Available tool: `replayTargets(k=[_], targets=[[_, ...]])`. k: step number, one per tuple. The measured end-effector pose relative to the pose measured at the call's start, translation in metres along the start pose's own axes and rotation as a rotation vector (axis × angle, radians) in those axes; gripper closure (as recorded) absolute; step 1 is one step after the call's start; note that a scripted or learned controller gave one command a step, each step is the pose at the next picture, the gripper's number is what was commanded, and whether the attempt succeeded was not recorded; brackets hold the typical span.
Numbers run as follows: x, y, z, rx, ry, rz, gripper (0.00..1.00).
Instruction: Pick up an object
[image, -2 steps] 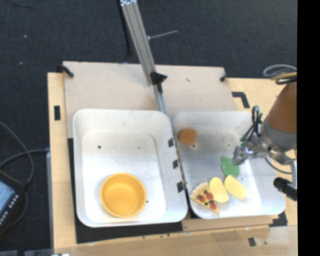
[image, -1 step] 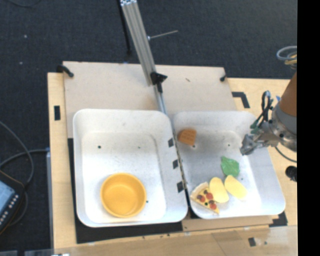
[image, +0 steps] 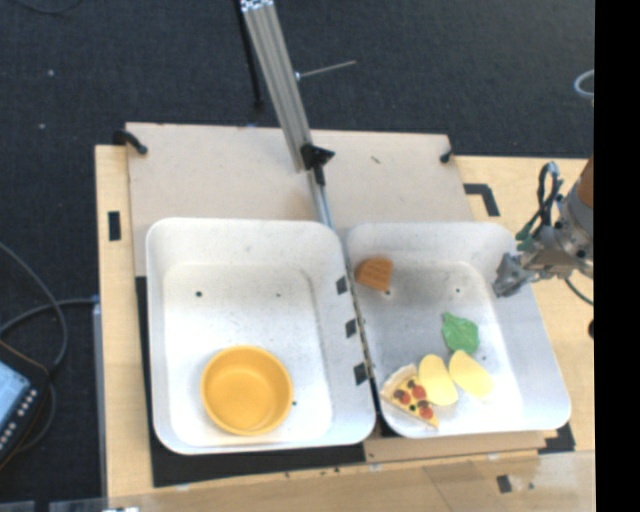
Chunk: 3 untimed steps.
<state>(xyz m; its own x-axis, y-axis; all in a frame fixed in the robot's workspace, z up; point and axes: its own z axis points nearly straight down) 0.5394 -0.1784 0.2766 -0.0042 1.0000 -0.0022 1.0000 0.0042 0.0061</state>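
A: Gripper (image: 507, 275): at right bin's (image: 540, 380) right rim, nothing between its fingers; spread cannot be told.
B: Candidates?
A: Right bin: green piece (image: 461, 331) nearest; two yellow pieces (image: 453, 377) and pizza slice (image: 409, 395) touching at front; brown piece (image: 374, 273) alone, far-left corner. Left bin (image: 170, 300): yellow bowl (image: 246, 389).
B: Advice?
A: Likely best: green piece, isolated; descend centred, close squarely.

The two bins (image: 250, 240) look like matt white plastic with dark specks; the yellow bowl (image: 246, 389) seems smooth plastic, slightly glossy.
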Motion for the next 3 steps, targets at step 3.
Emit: replayTargets(k=[3], targets=[[0.146, 0.031, 0.023, 0.004, 0.003, -0.003, 1.00]])
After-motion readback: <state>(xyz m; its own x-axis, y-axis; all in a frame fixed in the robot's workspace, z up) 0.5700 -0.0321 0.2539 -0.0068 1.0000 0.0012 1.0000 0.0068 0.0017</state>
